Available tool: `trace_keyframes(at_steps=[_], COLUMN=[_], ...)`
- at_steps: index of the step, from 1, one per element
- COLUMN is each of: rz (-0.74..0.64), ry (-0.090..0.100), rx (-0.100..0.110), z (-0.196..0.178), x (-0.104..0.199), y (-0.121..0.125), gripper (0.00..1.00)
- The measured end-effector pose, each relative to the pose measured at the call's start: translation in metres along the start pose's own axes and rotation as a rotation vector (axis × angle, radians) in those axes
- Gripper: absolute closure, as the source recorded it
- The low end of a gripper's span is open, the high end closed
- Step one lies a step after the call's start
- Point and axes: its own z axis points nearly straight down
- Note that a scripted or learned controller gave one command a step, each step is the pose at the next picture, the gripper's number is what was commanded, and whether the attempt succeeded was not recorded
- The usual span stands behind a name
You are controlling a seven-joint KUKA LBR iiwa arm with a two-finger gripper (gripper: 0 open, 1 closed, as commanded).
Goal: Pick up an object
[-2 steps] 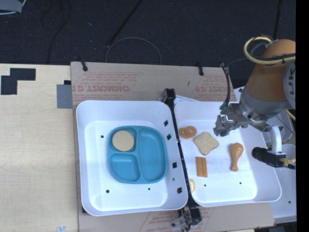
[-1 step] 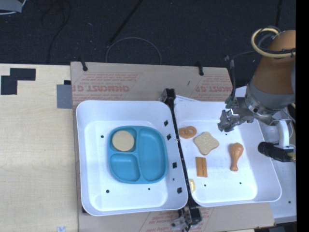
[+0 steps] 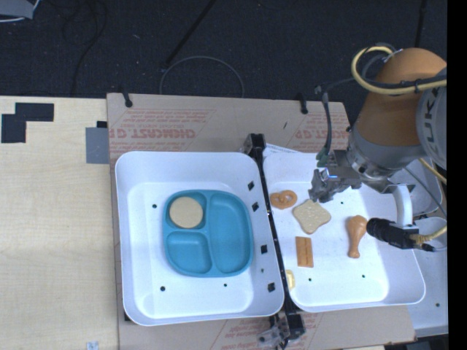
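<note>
Two white bins sit side by side on a sheet of cardboard, which lies on a pale wooden bench.

The left bin carries a blue divided plate in its middle, and a round tan biscuit lies in the plate's upper left compartment.

The right bin holds the loose pieces. A small brown pretzel lies near the bin's left edge, about halfway up. Just to its right is a pale slice of toast, close to the pretzel though I can't say whether they touch. Below the toast lies a short orange-brown stick, set upright and apart from it. Toward the right edge is a tan drumstick, thick end up. A yellowish bit peeks out at the left edge near the lower corner.

The gripper hangs over the bin's upper middle, just above the toast and right of the pretzel. It looks dark and bunched from here, and I can't tell how it is set. I see nothing held in it.
</note>
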Motion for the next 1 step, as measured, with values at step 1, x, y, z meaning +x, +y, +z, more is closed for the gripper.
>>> trace_keyframes(at_steps=[1], rz=[0.0], ry=[0.0], rx=[0.0], z=[0.006], x=[0.0429], y=[-0.0025], gripper=[1.0])
